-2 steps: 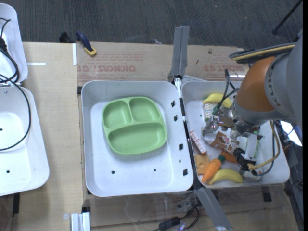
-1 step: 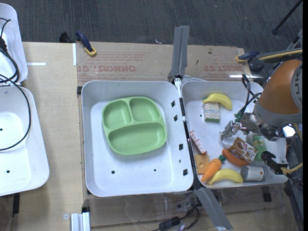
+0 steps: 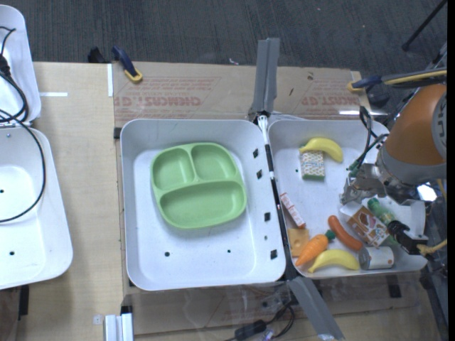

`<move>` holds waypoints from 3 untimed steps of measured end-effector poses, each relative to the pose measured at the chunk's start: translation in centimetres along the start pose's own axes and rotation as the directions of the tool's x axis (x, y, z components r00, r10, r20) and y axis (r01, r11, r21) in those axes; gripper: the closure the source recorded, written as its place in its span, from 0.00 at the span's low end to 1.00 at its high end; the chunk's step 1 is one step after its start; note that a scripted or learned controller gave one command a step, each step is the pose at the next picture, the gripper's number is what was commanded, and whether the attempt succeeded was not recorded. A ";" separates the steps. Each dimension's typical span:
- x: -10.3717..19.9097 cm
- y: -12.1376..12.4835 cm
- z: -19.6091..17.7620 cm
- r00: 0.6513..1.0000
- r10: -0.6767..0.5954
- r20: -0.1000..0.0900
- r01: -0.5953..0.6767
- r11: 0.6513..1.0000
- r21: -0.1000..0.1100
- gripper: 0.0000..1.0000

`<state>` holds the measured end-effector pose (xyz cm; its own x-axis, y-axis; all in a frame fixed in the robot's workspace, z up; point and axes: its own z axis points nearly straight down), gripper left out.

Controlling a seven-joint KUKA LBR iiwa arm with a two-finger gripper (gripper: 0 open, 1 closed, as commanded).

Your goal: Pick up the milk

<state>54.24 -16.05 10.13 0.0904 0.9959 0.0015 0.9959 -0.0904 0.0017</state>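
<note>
Arm (image 3: pixel 416 130) reaches into right bin (image 3: pixel 323 128) from right; gripper (image 3: pixel 357 188) low over bin floor, finger state: cannot tell. Milk carton (image 3: pixel 367 226) lies tilted just near-right of gripper, beside sausage (image 3: pixel 345 233) and green bottle (image 3: pixel 380 210). Carrot (image 3: pixel 311 249), banana (image 3: pixel 334 261), can (image 3: pixel 377 257) along near edge. Second banana (image 3: pixel 321 146), sponge (image 3: pixel 312 165) at far side. Left bin (image 3: pixel 135 212) holds green divided plate (image 3: pixel 199 185)

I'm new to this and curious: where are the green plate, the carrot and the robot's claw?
green plate (image 3: pixel 199 185): camera view, on its large lower compartment.
carrot (image 3: pixel 311 249): camera view, mid orange body.
claw (image 3: pixel 353 190): camera view, at its fingertips.
</note>
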 end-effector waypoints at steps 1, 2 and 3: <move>-0.4 0.8 -3.7 0.990 -0.140 0.002 0.140 0.990 0.001 1.00; -3.2 0.6 -5.6 0.996 -0.084 0.002 0.084 0.996 0.002 1.00; -3.5 -6.1 -9.1 0.992 -0.123 0.001 0.123 0.992 0.004 1.00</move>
<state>47.85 -19.02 19.22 -0.0324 0.9995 0.0002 0.9995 0.0324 -0.0019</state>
